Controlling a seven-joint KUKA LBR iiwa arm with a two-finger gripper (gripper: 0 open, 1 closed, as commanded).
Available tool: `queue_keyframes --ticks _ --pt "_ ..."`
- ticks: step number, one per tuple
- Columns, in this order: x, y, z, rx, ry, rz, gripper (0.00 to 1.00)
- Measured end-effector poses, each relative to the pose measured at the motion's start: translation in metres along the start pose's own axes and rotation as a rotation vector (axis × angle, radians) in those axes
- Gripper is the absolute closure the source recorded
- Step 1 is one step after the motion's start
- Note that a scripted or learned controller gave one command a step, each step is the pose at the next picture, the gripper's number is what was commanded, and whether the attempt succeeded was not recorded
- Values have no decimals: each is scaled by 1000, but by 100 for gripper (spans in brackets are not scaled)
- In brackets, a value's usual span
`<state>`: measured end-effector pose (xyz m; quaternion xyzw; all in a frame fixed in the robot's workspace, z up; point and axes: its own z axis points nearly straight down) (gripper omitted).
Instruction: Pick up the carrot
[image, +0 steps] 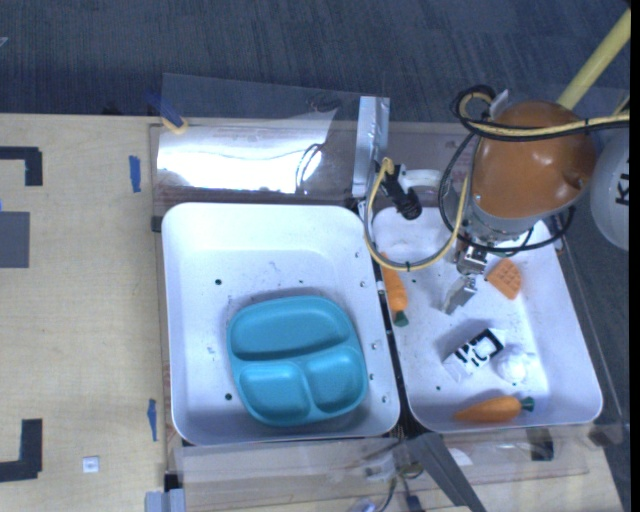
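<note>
Gripper (466, 285) hangs over right bin (575, 330), fingers apart, gripping nothing. Carrot (492, 408) lies at bin's near edge, well apart from gripper. Second carrot (396, 293) against left wall. Blue divided plate (296, 357) in left bin (190, 300).

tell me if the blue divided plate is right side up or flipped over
Right side up: the blue divided plastic plate shows its three hollow compartments facing up, lying flat in the left white bin.

Left bin (190, 240): white; holds a blue divided plate (296, 357); right bin (570, 330): white; carrot (491, 408) orange with green top; waffle-textured block (505, 279) orange; black-and-white patterned item (474, 350).
</note>
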<state>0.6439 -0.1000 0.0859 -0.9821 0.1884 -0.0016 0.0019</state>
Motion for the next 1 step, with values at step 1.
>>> queue_keyframes --ticks 1 --pt "-62 62 0 -4 -4 155 0"
